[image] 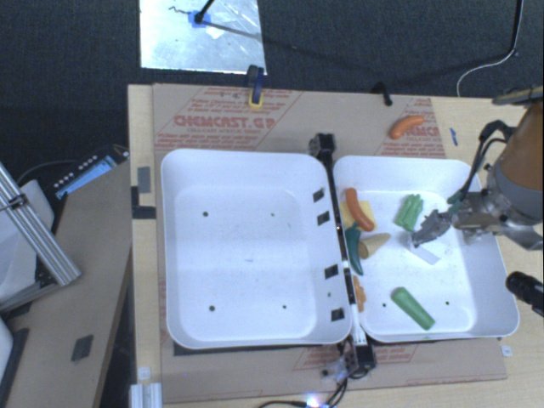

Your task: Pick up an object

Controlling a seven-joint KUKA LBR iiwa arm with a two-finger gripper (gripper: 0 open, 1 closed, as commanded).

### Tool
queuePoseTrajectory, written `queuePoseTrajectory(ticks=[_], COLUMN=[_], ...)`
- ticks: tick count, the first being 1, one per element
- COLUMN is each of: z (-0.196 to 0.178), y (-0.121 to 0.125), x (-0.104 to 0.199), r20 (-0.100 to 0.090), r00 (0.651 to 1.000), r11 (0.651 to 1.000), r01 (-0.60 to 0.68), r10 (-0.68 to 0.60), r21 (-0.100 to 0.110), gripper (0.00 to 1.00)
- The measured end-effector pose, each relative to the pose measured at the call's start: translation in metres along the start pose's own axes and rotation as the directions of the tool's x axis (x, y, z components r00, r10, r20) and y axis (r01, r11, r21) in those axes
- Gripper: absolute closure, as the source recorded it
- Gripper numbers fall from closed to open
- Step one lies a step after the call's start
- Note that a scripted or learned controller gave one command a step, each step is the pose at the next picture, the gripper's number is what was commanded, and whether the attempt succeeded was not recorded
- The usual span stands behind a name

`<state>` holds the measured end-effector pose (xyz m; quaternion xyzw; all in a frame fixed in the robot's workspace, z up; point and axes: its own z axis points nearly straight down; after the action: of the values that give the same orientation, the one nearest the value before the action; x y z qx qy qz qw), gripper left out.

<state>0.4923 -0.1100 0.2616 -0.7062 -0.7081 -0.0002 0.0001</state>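
Note:
My gripper [427, 229] reaches in from the right and hangs low over the middle of the right bin [489, 300]. Just left of it lies a ridged green piece [409, 210]. A small pale flat piece [427, 252] lies directly below the gripper's tip. An orange-red sausage [359, 212] rests on a yellow piece [365, 206] by the bin's left wall, with a dark green pepper [353, 259] and a tan piece [375, 241] beneath them. A green cucumber [412, 307] lies near the front of the bin.
The left bin [178, 313] stands beside the right one, joined by black clips [324, 195]. An orange hot dog [406, 126] lies on the cardboard behind the right bin. A yellow and blue clamp [255, 88] sits at the board's far edge.

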Motion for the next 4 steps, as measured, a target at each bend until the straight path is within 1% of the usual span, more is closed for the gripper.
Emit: queuePoseTrajectory(ticks=[1, 2, 3, 4], z=[0.106, 0.179, 0.176, 0.130], y=[0.102, 0.061, 0.109, 0.108], x=[-0.008, -0.081, -0.025, -0.066], r20=[0.001, 0.001, 0.001, 0.002], r00=[1.000, 1.000, 1.000, 1.000], r11=[1.000, 1.000, 1.000, 1.000], r01=[0.004, -0.006, 0.004, -0.002], r10=[-0.004, 0.006, -0.004, 0.002], r21=[-0.004, 0.003, -0.004, -0.003], gripper=[0.00, 0.00, 0.00, 0.00])
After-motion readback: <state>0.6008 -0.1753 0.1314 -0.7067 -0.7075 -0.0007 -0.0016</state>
